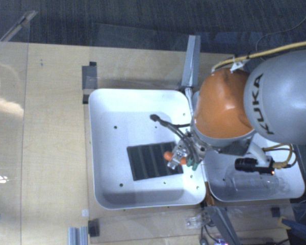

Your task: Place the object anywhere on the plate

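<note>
Small orange object [168, 156] at the right edge of the dark ribbed plate [149, 161] in the left bin [107, 137], right by the gripper [182, 157] — jaw state impossible to tell — likely light, rigid, best pinched across its middle.

Arm [229, 106] hides right bin [255, 188]; tool [182, 156] blurred.

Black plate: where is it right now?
In the camera view, the black plate lies flat in the left bin, toward its lower right, with the gripper over the plate's right edge.
</note>
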Robot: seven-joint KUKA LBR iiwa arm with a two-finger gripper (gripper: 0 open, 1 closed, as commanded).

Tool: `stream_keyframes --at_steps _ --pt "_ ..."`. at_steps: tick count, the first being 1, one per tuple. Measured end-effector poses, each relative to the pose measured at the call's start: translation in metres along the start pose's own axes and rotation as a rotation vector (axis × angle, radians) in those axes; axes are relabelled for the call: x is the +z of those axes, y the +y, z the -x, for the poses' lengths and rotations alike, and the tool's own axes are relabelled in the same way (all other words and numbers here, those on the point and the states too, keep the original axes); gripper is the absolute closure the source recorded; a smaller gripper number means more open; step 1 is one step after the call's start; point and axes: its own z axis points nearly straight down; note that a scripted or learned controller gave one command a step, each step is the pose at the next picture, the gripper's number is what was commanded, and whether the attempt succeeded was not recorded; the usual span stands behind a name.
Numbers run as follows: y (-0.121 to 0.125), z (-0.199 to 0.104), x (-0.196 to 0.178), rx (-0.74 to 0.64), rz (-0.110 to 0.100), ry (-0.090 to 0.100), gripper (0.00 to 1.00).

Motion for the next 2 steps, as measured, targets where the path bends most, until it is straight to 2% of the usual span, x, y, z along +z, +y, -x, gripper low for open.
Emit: stream_keyframes --at_steps 1,2 --pt "0.005 0.072 -0.021 -0.221 0.003 -0.005 1.0" --pt "-0.02 0.056 -0.091 -0.333 0.003 -0.007 1.0"
